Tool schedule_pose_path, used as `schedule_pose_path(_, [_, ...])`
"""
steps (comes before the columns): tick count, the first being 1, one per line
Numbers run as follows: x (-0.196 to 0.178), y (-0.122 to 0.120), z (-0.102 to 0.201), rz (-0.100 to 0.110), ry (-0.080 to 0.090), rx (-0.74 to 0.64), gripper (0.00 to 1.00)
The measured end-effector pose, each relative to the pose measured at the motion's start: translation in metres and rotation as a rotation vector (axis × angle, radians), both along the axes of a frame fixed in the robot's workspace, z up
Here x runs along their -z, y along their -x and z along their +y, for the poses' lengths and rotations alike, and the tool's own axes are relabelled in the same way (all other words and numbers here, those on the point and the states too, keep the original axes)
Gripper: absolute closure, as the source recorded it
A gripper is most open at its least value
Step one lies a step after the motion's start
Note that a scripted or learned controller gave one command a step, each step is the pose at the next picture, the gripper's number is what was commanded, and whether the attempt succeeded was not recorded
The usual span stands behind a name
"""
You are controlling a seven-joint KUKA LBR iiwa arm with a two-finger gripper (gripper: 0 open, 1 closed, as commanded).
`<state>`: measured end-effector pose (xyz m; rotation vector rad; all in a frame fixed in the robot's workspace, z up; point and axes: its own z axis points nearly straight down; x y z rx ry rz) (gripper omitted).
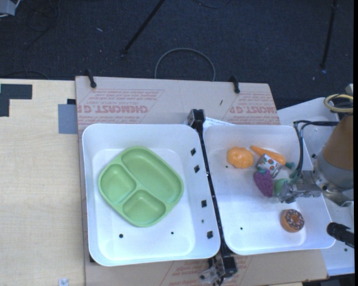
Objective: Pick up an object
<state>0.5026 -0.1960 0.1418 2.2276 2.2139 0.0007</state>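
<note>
Gripper [288, 190] low in right bin [250, 243]; finger state could not be told. Purple grapes [264, 182] lay just left, touching or nearly; long axis ran up-down.

The arm [341, 154] is cut off at the right, so just its wrist end shows. The gripper [289, 190] is a small dark blur beside the purple toy [264, 182]; its tips cannot be made out. That toy and the carrot [267, 154] overlap a patterned piece [272, 164] too small to identify.
</note>
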Motion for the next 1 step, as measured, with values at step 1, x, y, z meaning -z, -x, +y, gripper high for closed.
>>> schedule_pose_path(1, [-0.0458, 0.0055, 0.0043, -0.001, 0.000, -0.008, 1.00])
